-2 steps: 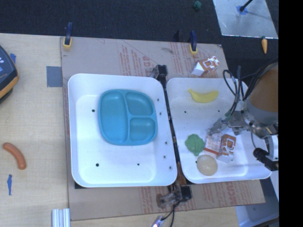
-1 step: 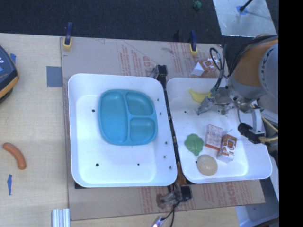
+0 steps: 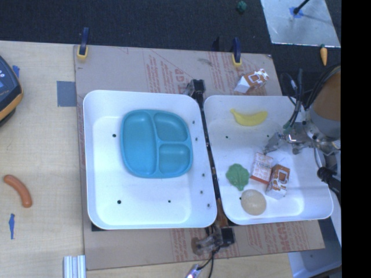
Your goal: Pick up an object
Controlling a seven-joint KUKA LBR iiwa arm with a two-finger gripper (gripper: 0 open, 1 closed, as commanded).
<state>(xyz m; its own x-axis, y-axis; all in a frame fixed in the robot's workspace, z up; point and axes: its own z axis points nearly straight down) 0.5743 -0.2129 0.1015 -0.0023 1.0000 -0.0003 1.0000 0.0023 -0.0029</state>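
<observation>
- The end effector (image 3: pixel 295 136) hangs over the right edge of the right bin (image 3: pixel 223 155), at the end of the grey arm that reaches in from the right. How far open it stands I cannot tell, and nothing is seen gripped in it.
- The candidates to pick up lie in that bin: a yellow banana (image 3: pixel 250 117) near the far wall, and nearer the front a green leafy piece (image 3: pixel 237 175), two small packets (image 3: pixel 262 168) (image 3: pixel 279 180) and a pale round object (image 3: pixel 253 202), bunched close together.
- The left bin (image 3: pixel 98 155) holds a blue divided tray (image 3: pixel 156 143), likely a drop-off spot.
- On the worktop (image 3: pixel 40 155) outside the bins lie a sausage (image 3: pixel 18 190) and another small packet (image 3: pixel 252 81), probably out of play.
</observation>
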